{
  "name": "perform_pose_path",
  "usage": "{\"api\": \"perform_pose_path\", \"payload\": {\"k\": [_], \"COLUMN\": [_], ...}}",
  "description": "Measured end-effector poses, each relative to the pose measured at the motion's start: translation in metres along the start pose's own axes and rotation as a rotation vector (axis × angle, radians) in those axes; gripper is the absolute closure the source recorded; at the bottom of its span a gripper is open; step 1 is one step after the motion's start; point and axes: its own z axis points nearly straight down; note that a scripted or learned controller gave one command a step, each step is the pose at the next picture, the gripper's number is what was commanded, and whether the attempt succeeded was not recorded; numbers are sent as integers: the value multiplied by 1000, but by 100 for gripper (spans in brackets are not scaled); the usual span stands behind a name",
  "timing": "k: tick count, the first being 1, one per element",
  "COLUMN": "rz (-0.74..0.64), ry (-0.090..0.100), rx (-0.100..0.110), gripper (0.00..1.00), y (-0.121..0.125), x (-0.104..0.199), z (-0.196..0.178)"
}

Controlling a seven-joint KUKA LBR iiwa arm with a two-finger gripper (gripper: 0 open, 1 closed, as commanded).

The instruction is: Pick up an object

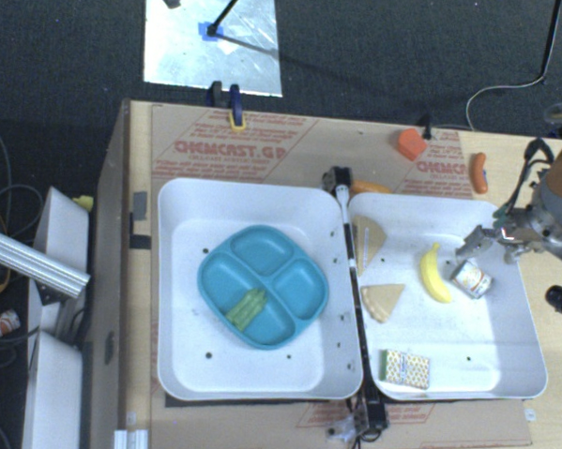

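My gripper hangs over the right edge of the right bin, reaching in from the right. Its fingers stand open and spread, with nothing between them. A small silver can lies on its side just below the fingertips, apart from them. A yellow banana lies to the left of the can. Two tan wedge-shaped pieces lie near the bin's left wall. A green and white box sits at the bin's front.
The left bin holds a blue divided plate with a green piece in it. On the bench behind the bins lie an orange block, a reddish sausage and an orange stick.
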Motion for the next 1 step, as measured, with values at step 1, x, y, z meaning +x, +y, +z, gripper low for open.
{"api": "perform_pose_path", "payload": {"k": [1], "rz": [2], "ry": [0], "rx": [2], "gripper": [0], "y": [15], "x": [43], "z": [76]}}
